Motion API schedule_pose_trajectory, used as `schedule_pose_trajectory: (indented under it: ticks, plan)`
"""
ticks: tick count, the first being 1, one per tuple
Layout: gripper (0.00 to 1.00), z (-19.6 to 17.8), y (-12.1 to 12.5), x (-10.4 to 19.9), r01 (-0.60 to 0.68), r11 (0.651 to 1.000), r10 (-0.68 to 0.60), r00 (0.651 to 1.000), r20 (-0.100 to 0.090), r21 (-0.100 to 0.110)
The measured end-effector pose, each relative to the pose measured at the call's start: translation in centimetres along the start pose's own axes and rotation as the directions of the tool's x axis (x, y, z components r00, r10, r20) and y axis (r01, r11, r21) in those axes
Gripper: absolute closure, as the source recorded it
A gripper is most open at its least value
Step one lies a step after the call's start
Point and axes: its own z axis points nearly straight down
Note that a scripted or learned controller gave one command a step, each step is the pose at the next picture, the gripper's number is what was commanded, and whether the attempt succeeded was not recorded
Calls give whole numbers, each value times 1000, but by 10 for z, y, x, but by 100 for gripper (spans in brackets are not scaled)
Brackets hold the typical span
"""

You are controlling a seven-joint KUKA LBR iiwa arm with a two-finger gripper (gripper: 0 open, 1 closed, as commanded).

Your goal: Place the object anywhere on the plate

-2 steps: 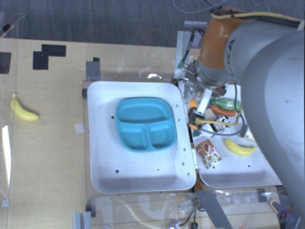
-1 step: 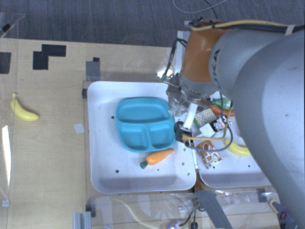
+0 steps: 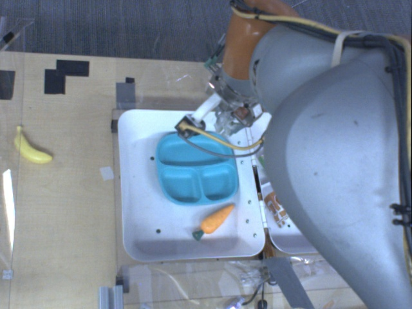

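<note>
No text, label, brand, number or sign can be read anywhere; the black shapes on the bench [image 3: 64,74] are plain blocks, not letters.

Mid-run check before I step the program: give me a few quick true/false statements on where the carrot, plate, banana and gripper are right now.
1. The carrot lies on the blue plate. False: it lies on the left bin's floor, just below the plate.
2. The plate has divided compartments. True.
3. The banana is inside the left bin. False: it lies on the bench, left of the bin.
4. The gripper is near the plate's upper right edge. True.
5. The carrot's green end points lower left. True.
</note>
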Motion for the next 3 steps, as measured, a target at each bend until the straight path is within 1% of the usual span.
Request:
schedule_pose_trajectory:
  ticks: [1, 2, 3]
  plan:
    - [100, -16, 34, -16, 268, 963, -268, 963, 0, -1]
    - [100, -12, -53, -28, 461, 887, -461, 887, -1, 1]
    - [0, -12, -53, -28, 460, 888, -460, 888, -1, 1]
